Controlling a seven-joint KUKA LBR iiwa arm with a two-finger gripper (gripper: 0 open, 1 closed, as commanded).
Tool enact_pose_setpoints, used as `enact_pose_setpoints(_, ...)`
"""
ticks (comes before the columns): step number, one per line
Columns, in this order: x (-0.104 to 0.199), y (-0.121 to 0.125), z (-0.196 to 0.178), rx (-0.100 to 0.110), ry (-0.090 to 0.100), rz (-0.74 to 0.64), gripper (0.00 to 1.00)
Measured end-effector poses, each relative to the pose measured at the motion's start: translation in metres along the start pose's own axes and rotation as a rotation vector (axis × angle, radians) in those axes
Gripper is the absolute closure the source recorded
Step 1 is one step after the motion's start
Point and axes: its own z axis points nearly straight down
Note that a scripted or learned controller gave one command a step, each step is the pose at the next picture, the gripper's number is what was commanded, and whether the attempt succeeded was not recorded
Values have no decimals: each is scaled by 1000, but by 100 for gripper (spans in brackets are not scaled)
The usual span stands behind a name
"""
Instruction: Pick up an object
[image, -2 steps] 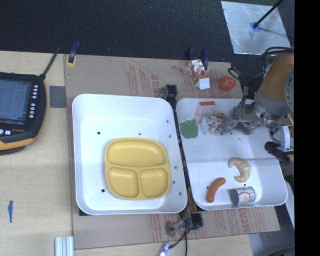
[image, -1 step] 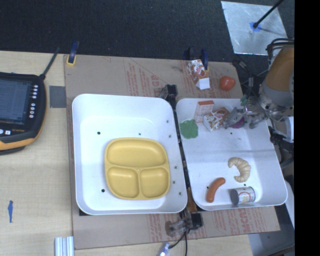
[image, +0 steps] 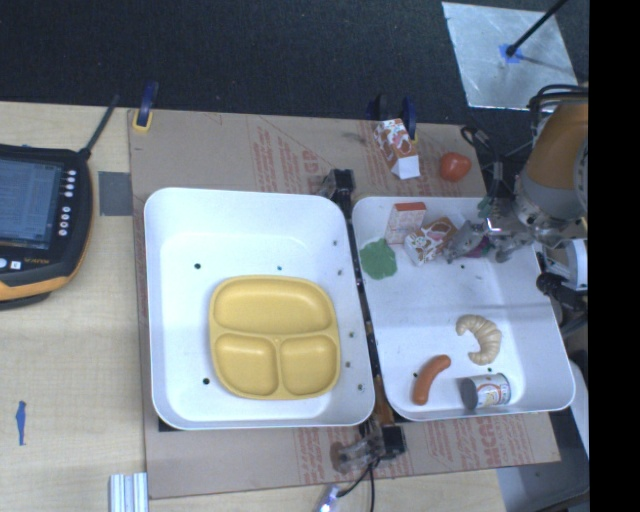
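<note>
Over at the two o'clock side of the counter (image: 80, 400), the grey arm with its orange band leans in above the right bin (image: 520, 300), and its claw (image: 487, 240) sits low near the bin's far wall, just beside a small red-and-white packet (image: 428, 242). From where I stand I cannot tell how the claw is set; it is a dark tangle against the white. Nothing can be seen caught in it. Things worth picking lie all in that right bin: a carton (image: 406, 217) at twelve o'clock, a green flat piece (image: 378, 259) at ten o'clock against the left wall, a croissant (image: 481, 337) toward four o'clock, a sausage (image: 431, 379) at six and a small can (image: 487, 391) lying on its side just beside it. The left bin (image: 170, 250) carries a yellow divided tray (image: 273, 335). To my eye the packet is the likely target. Doing it well means centring over the packet, clear of the carton touching it, coming straight down, and closing across its narrow side, since a crumpled wrapper may slip out.
</note>
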Motion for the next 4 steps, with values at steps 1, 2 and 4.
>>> enact_pose_setpoints(1,0,1,-11,-8,-2,-1,100)
enact_pose_setpoints(2,16,-47,-96,-36,-2,5,100)
enact_pose_setpoints(4,30,-70,-121,-33,0,4,100)
